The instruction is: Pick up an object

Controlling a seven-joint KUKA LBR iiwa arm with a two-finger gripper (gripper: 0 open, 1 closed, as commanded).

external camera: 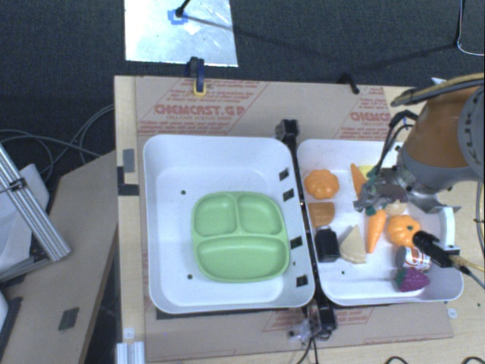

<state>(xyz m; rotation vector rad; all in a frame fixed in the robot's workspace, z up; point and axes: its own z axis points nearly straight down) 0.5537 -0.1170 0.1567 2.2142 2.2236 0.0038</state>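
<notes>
Fingers [373,203] hover low over the carrot [374,230], grip unclear to us; crowded neighbours risk deflecting our grasp.

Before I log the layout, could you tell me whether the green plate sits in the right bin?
No, the green plate lies in the left bin.

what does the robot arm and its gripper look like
The arm is bulky and rounded: an orange-brown upper segment above a grey wrist housing. Thin dark and yellowish cables run along its top and hang at its left side. The gripper below the wrist is a small grey and dark metal assembly.
</notes>
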